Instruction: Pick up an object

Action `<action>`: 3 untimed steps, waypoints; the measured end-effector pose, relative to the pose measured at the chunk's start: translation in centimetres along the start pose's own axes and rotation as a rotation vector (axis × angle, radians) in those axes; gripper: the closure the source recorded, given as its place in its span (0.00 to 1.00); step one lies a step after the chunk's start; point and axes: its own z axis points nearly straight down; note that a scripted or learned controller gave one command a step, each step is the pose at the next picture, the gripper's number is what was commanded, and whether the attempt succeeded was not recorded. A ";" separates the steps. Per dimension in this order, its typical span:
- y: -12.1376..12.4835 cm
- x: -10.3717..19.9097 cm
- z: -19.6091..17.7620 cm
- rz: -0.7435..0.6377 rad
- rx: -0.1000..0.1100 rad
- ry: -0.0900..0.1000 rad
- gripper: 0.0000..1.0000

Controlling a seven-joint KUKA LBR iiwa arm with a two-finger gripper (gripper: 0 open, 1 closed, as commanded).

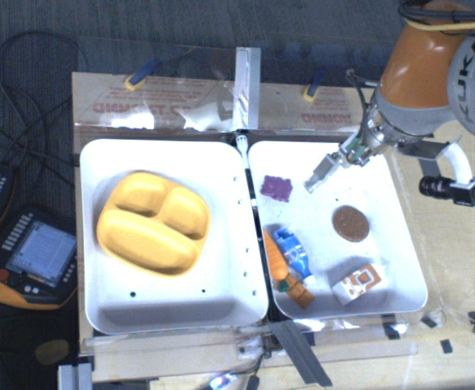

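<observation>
My gripper (317, 177) hangs over the upper middle of the right bin (400, 218), slanting down to the left from the orange-banded wrist. Nothing shows between its tips. A small purple object (276, 188) lies just left of the tips. A brown round disc (351, 223) rests below and right of the gripper. A blue packet (292, 253) lies beside an orange carrot-like piece (279, 265) along the bin's left wall. A white and orange box (357, 282) sits near the bin's front right.
The left bin (99, 299) holds a large yellow loaf-shaped object (152, 221). A divider rail (246, 96) runs between the bins at the back. Handheld controllers and cables lie on the floor at the far left (26, 254).
</observation>
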 end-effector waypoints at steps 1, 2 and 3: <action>-0.7 5.3 5.1 -0.004 0.000 0.002 0.00; -6.9 8.4 7.5 -0.156 0.000 0.002 0.00; -4.8 1.7 16.9 0.033 -0.011 -0.007 0.00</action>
